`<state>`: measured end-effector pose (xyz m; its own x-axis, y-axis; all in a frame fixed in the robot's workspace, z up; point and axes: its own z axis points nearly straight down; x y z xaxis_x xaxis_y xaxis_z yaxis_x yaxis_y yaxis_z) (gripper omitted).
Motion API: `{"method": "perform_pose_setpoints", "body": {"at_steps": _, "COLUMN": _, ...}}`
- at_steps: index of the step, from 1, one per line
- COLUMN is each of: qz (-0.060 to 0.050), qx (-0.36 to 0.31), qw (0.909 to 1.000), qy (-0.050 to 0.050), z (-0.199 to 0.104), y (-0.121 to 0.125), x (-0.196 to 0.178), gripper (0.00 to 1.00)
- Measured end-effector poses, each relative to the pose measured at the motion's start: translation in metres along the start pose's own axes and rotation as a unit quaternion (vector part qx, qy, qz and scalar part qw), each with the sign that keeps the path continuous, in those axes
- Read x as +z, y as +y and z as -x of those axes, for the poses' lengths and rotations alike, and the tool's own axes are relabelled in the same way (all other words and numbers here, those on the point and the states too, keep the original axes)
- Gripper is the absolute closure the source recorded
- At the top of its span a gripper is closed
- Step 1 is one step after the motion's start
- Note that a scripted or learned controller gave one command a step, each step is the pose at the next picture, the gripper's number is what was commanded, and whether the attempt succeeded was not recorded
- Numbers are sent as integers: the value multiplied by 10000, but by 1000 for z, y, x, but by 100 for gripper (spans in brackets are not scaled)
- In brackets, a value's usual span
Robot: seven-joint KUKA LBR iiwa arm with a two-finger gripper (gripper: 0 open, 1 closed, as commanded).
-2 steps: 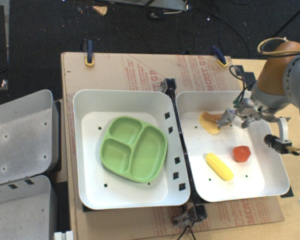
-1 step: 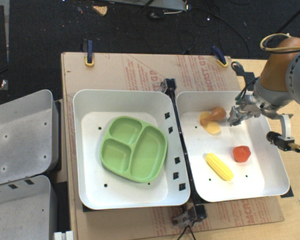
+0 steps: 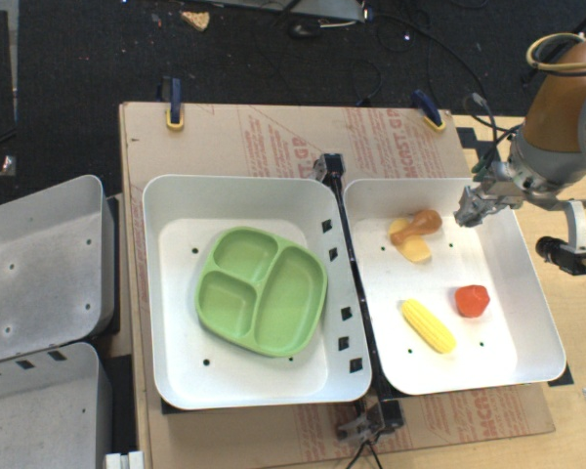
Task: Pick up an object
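Gripper (image 3: 472, 210): finger state cannot be told. Right bin (image 3: 533, 279): corn (image 3: 428, 325), tomato (image 3: 473, 301), drumstick (image 3: 414, 227). Left bin (image 3: 166, 291): green tray (image 3: 262, 290).

Faint red print runs across the cardboard sheet (image 3: 273, 135) under the bins, too blurred to read.

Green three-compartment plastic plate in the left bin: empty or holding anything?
Empty. The green three-compartment plastic plate shows bare green in all three compartments.

Tray (image 3: 262, 291) in left bin (image 3: 166, 203); corn (image 3: 428, 325) in right bin (image 3: 537, 311).
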<state>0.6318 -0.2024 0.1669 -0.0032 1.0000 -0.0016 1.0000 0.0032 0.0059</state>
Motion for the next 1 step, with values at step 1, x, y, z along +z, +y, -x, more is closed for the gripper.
{"method": "perform_pose_setpoints", "body": {"at_steps": 1, "qz": 5, "qx": 2, "qw": 10000, "qy": -7, "z": 9, "y": 5, "x": -50, "gripper": 100}}
